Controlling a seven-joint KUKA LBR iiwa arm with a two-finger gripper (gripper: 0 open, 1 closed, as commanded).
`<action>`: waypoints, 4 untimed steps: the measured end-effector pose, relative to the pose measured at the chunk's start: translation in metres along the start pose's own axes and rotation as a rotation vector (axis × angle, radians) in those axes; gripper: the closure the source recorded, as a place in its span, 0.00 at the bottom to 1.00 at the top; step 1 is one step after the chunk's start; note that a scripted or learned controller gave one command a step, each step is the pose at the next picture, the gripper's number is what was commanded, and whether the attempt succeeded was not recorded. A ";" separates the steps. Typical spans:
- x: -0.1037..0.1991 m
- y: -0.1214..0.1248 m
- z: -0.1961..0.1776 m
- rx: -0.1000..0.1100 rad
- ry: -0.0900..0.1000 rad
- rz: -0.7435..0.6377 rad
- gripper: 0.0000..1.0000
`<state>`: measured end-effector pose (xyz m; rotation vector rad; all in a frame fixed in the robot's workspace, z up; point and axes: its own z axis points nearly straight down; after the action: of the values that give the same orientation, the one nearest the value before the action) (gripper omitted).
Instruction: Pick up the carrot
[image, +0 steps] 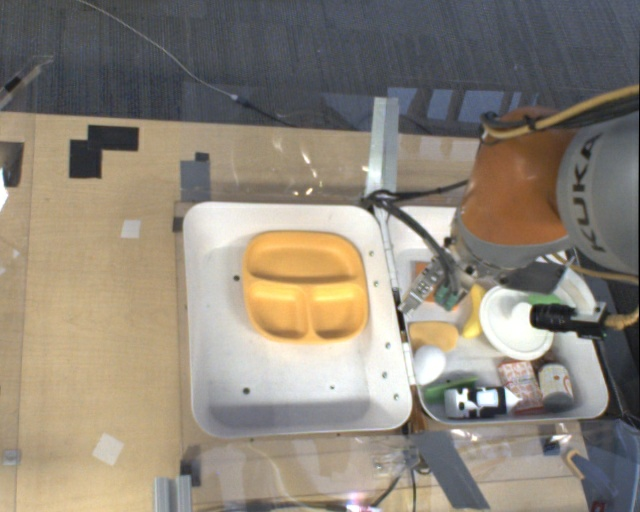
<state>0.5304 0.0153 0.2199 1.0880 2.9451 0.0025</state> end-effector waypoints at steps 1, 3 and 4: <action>-0.018 -0.053 -0.094 -0.010 -0.014 0.088 1.00; -0.033 -0.051 -0.152 -0.013 -0.015 0.221 1.00; 0.031 -0.031 -0.048 0.003 0.002 0.185 1.00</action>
<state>0.4867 0.0115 0.2682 1.3572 2.8343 0.0000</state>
